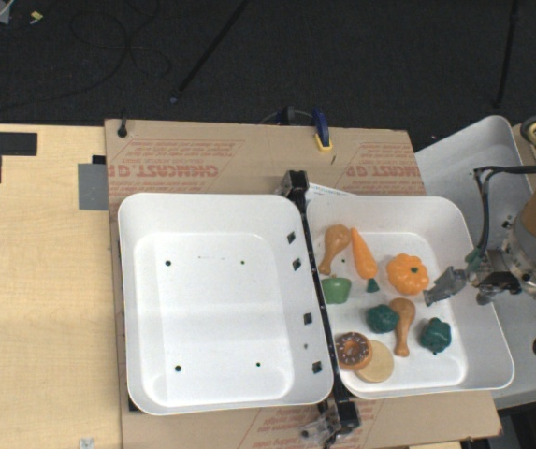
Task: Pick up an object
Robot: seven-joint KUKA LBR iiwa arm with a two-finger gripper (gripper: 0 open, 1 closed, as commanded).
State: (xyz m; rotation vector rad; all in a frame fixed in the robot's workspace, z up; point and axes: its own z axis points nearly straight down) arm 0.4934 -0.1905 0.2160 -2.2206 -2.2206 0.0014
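The right bin [478, 368] holds several toy foods. An orange pumpkin [408, 272] lies near its middle, with a carrot [363, 255] and a tan drumstick [337, 246] to its left. A light green pepper [336, 290] rests against the divider. Lower down are a dark green vegetable [383, 319], a second drumstick [403, 323], a dark green pepper [436, 335], a chocolate donut [353, 349] and a tan disc [377, 366]. My gripper [461, 284] hangs over the bin's right side, just right of the pumpkin, with nothing visibly in it.
The left bin [137, 307] sits beside the right one, split from it by a black-clipped divider [307, 279]. Both rest on a cardboard sheet [211, 157] on the wooden bench. A grey platform [473, 152] and cables stand at the far right.
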